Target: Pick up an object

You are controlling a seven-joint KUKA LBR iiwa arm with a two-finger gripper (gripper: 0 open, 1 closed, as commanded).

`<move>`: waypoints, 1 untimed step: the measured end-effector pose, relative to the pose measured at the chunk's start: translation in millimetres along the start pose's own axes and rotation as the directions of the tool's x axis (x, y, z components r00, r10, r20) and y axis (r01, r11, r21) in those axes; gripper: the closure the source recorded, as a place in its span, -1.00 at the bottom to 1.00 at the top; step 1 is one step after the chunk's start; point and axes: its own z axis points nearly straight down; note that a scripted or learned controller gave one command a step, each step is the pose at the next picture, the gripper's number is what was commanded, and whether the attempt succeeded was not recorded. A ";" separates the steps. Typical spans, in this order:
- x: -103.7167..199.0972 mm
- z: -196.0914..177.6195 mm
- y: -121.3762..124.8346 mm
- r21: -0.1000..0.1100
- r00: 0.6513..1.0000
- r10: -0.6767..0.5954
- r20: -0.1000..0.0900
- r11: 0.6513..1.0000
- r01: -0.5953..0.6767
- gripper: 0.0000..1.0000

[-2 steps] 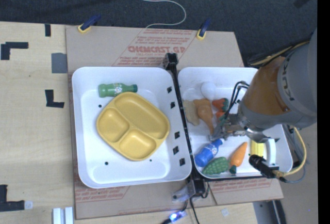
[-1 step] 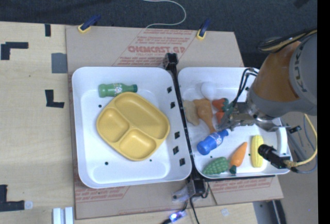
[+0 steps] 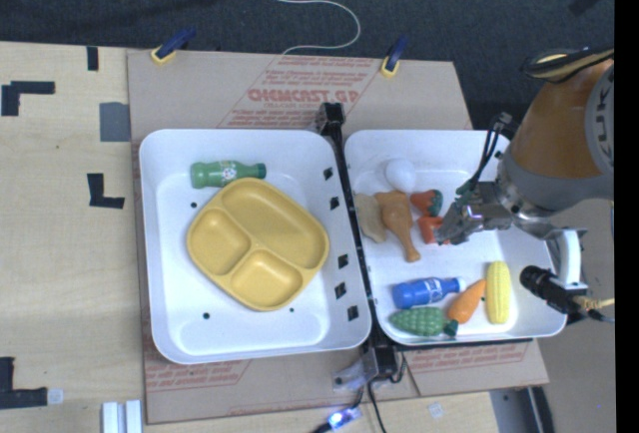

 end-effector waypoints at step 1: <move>0.5 -31.3 1.0 0.000 1.000 -0.001 0.000 1.000 0.001 1.00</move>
